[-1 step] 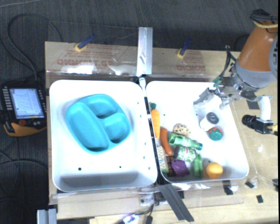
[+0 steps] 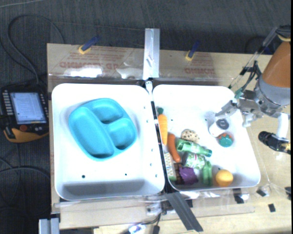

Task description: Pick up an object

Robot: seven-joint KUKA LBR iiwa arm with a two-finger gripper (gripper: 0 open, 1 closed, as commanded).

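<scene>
White bins (image 2: pixel 58 145) sit 2 abreast; my gripper (image 2: pixel 223 123) hovers in the right one just above a teal ball (image 2: pixel 226 140), finger state unclear, nothing lifted yet, so the pick remains.

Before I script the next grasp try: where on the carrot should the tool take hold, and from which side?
Grip the carrot across its narrow width near mid-length, coming straight down from above. It lies flat and long by the bin's left wall, with the green bottle crowding its lower end, so the upper half is likely freer. A sideways approach looks blocked.
</scene>
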